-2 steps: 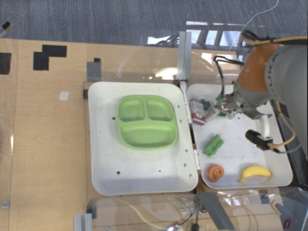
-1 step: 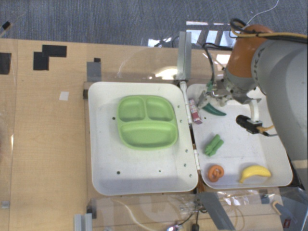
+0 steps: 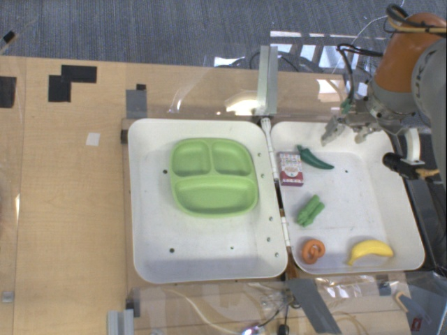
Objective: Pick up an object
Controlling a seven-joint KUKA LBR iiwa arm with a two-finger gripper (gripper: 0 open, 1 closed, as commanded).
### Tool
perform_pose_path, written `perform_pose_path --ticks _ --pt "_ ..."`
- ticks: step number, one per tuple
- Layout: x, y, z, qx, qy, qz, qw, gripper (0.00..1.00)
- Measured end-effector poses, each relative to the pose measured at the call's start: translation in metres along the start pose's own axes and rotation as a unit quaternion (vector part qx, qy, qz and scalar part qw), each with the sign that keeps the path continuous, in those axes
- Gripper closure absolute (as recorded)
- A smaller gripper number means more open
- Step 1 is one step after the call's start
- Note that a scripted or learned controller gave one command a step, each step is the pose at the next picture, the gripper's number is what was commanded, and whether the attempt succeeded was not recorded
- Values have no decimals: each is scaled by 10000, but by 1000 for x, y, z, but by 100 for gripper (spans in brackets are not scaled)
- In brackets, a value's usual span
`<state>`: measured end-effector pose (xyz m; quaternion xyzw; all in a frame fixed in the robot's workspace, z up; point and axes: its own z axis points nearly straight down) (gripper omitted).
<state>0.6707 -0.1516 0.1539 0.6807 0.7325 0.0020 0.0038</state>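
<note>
Spread and holding nothing, the gripper (image 3: pixel 344 132) hangs at the upper right of the frame, over the top edge of the right bin (image 3: pixel 391 187), its two fingers (image 3: pixel 328 135) pointing down and apart. Nearest to it, just below and to the left, lies a dark green pepper (image 3: pixel 314 158), slim and curved; it looks like a light, hard plastic toy, smooth enough to slip, so the best hold is probably across its narrow middle. A small red and white box (image 3: pixel 290 168) sits against the bin's left wall, stiff and flat-sided but awkward with the wall so close. Lower down rest a light green pod (image 3: pixel 309 211), an orange ring (image 3: pixel 312 250) and a yellow banana (image 3: pixel 370 250) near the bottom edge; all seem light and rigid. The banana is well apart from the rest and would take a pinch across its thick centre. The left bin (image 3: pixel 150 208) holds a green tray (image 3: pixel 213 176).
</note>
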Motion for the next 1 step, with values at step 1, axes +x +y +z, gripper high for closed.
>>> perform_pose_path --ticks 1 --pt "27 10 40 -126 -16 -346 9993 0"
